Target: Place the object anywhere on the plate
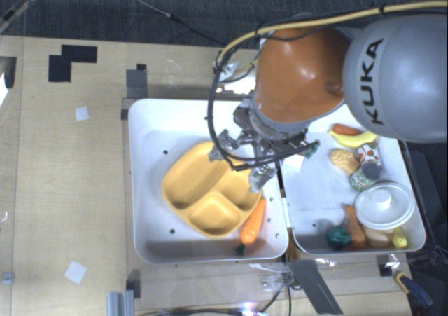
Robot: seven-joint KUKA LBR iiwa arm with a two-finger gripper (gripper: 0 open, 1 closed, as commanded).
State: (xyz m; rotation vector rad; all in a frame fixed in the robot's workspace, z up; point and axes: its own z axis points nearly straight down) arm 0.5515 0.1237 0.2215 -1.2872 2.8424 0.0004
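the robot's claw (260,167) hangs low over the left bin (143,188), just above the right edge of a yellow divided plate (203,195); whether it is spread or pressed together cannot be told from this angle, since the wrist hides much of it. an orange carrot (253,223) lies tilted just near of the claw, its upper end resting against the plate's right rim and its green tip pointing toward the bin's near wall. the plate sits tilted in the middle of the left bin. above the claw, the arm's orange band (297,73) and grey body (399,76) reach in from the right, trailed by a yellow cable (308,24). the right bin (308,216) holds a jumble of play food along its right side: a banana (353,139) at the far end, a white bowl (383,204) nearer, and a small dark green item (339,237) by the near wall. both bins rest on a pale wooden table (63,188).
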